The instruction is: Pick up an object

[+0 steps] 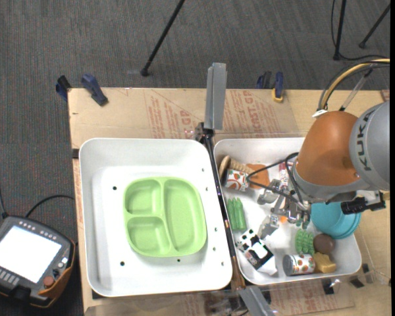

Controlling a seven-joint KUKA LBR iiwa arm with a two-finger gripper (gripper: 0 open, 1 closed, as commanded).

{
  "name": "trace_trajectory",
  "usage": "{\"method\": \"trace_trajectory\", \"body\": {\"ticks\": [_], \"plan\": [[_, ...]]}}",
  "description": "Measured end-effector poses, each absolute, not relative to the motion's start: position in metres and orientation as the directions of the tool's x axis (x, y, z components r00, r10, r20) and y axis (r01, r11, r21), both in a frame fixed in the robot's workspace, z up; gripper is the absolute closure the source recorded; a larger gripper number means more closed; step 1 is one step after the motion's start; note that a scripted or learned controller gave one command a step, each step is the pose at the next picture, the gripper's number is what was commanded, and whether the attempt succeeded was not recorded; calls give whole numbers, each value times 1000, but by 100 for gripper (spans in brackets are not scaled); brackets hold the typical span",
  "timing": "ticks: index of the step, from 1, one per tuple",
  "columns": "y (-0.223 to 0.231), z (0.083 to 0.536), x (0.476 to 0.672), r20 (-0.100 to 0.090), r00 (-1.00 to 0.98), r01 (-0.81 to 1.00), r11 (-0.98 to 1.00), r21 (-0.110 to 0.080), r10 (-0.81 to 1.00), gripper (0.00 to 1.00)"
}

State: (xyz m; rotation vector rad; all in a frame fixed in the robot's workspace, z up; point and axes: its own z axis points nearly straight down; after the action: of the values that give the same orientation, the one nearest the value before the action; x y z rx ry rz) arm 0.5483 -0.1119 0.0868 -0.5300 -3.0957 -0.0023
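Under the gripper: we see the gripper (274, 224) hanging low in the right bin (284, 143), with bare white floor just below its tips.
Gripper state: we judge its fingers to be spread apart, and nothing sits between them.
Step in hand: we think the arm is lowering to choose one object, so nothing is lifted yet.
Nearest object: the black and white block (255, 249) lies just in front and a little left of the tips, near but apart.
How it looks: it is a small boxy thing with checkered marks, lying tilted on the bin floor, close to the near-left corner.
Other objects: the green ribbed piece (237, 213) lies left of the tips; the printed can (298, 264) lies on its side in front and right; the teal bowl (336, 219) sits right, partly under the wrist.
How to do it well: we should first move the tips over the block, turn them to meet its flat sides, and then go down straight.
Risk: we think the bin wall near the block can block one finger.
Left bin: the green divided plate (164, 216) lies well apart, far left.
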Motion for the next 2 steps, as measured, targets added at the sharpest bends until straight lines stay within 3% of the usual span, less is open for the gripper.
{"method": "trace_trajectory", "body": {"ticks": [1,2], "plan": [[-111,96,549,1,-944,329,944,2,329,100],[-95,146,521,-1,-899,438,899,1,438,100]]}}
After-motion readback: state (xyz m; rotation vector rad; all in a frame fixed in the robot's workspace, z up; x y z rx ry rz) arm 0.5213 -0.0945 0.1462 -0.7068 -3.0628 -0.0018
